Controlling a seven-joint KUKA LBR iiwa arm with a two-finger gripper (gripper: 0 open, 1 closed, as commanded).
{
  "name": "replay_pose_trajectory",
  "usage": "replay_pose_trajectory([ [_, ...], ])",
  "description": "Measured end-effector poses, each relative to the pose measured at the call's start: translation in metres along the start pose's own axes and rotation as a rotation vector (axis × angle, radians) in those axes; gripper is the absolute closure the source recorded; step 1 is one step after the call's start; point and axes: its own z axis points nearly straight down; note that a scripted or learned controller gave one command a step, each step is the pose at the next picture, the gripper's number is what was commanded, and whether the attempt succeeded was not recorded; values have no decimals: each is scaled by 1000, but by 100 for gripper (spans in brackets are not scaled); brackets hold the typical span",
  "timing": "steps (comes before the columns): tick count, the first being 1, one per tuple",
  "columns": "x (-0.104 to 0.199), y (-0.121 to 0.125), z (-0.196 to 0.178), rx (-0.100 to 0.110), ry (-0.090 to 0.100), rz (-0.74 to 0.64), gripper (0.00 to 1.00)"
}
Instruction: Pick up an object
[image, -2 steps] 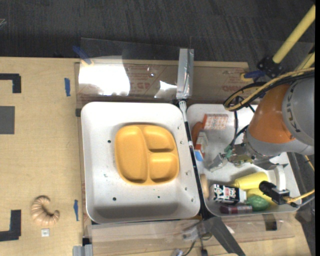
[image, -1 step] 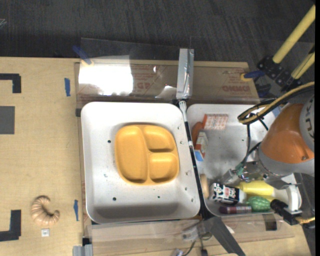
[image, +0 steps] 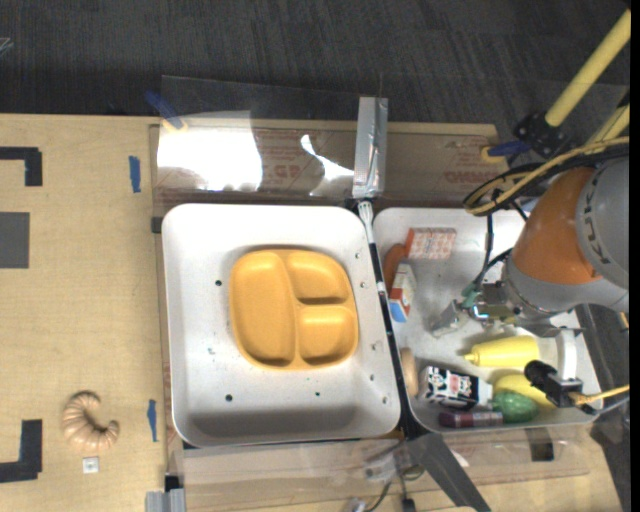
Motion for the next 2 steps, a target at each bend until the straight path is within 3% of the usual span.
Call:
replay_pose_trajectory([
  [1,44,-47,-98,3,2,-308,0],
  [2,21,-53,-13,3,2,-353,0],
])
